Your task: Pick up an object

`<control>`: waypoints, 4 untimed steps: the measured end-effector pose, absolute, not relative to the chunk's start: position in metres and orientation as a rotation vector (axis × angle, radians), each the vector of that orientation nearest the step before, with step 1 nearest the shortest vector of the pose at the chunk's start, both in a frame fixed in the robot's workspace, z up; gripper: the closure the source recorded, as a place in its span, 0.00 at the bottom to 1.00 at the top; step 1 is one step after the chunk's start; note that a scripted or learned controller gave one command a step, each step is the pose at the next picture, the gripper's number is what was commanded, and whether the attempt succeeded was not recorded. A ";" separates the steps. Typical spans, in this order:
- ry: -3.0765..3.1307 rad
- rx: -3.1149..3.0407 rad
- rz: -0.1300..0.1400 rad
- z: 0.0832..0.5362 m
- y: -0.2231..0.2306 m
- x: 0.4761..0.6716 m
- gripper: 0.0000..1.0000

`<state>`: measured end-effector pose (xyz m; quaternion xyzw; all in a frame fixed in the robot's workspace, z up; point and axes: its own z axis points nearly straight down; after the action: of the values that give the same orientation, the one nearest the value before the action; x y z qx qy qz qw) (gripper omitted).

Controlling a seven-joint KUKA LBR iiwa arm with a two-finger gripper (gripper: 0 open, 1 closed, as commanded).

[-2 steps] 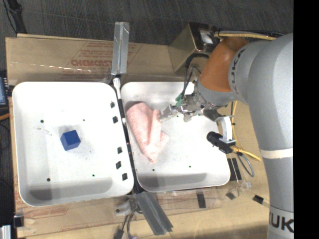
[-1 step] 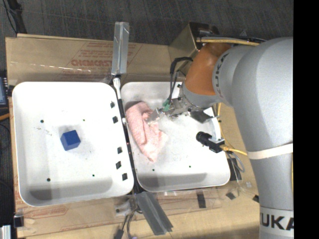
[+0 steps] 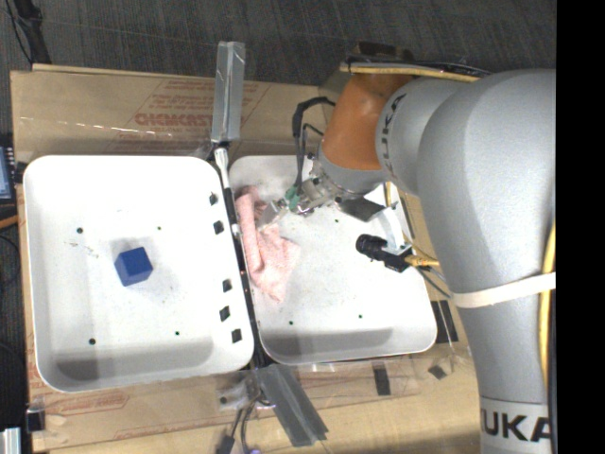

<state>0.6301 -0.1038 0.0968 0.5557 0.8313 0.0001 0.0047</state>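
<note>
Red lettering runs across the brown cardboard sheet (image 3: 113, 112) under the bins, faint and mirrored or upside down, so it cannot be read with any confidence; on the arm (image 3: 473, 206), white-on-grey letters "UKA" show at the lower right of its smooth, rounded grey casing, and more small lettering runs down the wrist segment beside the glossy orange band (image 3: 354, 126), too small to make out. The two bins are shallow white plastic trays with rounded corners, set side by side and joined along a seam with small black clips. The left bin (image 3: 57, 253) holds a small blue cube (image 3: 134, 265), matte and sharp-edged, lying left of the bin's middle. The right bin (image 3: 378, 320) holds a pink cloth (image 3: 265, 249) (soft, crumpled, with a fuzzy nap) stretched along the bin's left wall from near the top edge down past the middle. The gripper (image 3: 298, 200) sits low over the upper part of the right bin, just beside the cloth's upper end; whether it is open or closed cannot be told, and nothing can be seen held in it. A grey metal bar (image 3: 228, 93) stands behind the seam between the bins.
</note>
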 end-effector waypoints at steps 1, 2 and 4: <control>2.735 1.545 -0.001 0.203 -0.024 0.628 0.00; 2.656 1.683 -0.003 0.160 -0.114 0.606 0.00; 2.746 1.506 -0.001 0.096 -0.103 0.581 0.00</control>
<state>0.5811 -0.1034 0.0961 0.4808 0.8768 -0.0002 0.0046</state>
